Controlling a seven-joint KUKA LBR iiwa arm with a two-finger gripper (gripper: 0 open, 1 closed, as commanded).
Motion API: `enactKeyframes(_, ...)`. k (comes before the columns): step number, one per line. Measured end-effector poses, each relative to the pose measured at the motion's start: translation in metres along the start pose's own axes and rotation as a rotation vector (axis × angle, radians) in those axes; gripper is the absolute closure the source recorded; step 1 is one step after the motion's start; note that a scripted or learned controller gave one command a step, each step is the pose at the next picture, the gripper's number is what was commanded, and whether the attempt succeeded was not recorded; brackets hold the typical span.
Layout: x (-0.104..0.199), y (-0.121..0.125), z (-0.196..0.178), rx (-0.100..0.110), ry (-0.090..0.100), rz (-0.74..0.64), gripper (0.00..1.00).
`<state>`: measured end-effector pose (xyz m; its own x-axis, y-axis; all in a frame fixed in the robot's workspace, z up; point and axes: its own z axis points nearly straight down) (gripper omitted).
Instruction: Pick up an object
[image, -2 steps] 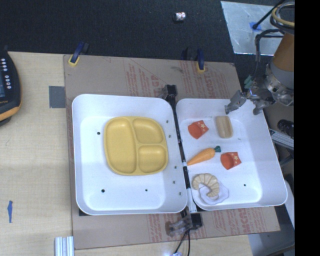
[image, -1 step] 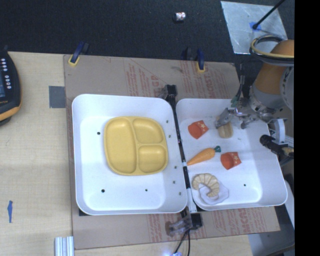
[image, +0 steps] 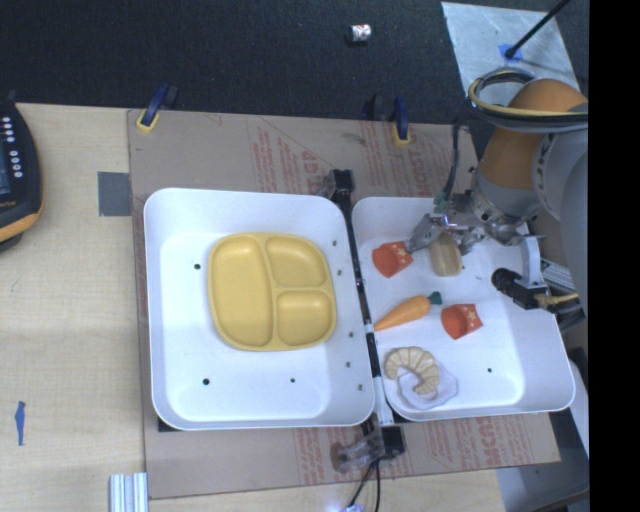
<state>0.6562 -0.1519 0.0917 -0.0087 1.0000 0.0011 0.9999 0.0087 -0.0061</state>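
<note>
While the end effector (image: 447, 232) hangs at the far edge of the right white bin (image: 540, 390), over a tan rounded object (image: 445, 259), whether it is apart or together I cannot tell. Likely candidates lie scattered for picking: two red pieces (image: 392, 258), one orange carrot (image: 405, 312), one pale shrimp (image: 415, 368). One yellow divided plastic tray (image: 270, 290) fills the left bin (image: 180, 390).
</note>
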Motion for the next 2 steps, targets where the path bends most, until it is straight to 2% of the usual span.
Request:
enactKeyframes(1, -0.003, 0.000, -0.012, 0.000, -0.002, 0.000, 1.00)
enactKeyframes(2, 0.079, 0.002, -0.107, -0.012, 0.000, -0.002, 1.00)
